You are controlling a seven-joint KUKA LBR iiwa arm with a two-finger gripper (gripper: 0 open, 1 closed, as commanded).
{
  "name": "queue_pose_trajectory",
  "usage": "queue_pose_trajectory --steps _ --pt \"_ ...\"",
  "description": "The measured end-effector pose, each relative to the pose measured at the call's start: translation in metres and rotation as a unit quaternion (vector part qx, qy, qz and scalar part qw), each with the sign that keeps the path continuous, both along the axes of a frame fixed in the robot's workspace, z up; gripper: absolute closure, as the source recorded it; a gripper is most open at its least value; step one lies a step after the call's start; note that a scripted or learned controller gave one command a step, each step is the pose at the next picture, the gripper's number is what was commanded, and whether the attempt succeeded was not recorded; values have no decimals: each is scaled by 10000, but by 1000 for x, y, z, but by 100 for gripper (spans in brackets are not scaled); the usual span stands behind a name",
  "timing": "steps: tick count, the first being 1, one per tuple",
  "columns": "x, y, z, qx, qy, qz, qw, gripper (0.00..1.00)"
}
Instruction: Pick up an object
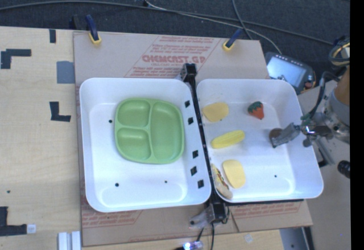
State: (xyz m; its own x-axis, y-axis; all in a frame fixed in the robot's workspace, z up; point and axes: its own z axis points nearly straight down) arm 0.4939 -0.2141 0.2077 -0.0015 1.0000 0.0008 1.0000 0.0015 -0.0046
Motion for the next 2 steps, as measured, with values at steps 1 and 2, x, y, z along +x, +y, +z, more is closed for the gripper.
queue_pose_trajectory --steps 1,2 --pt "-7 9 -57 6 7 -3 10000 0" --pt "-6 5 -102 1 3 -3 10000 0"
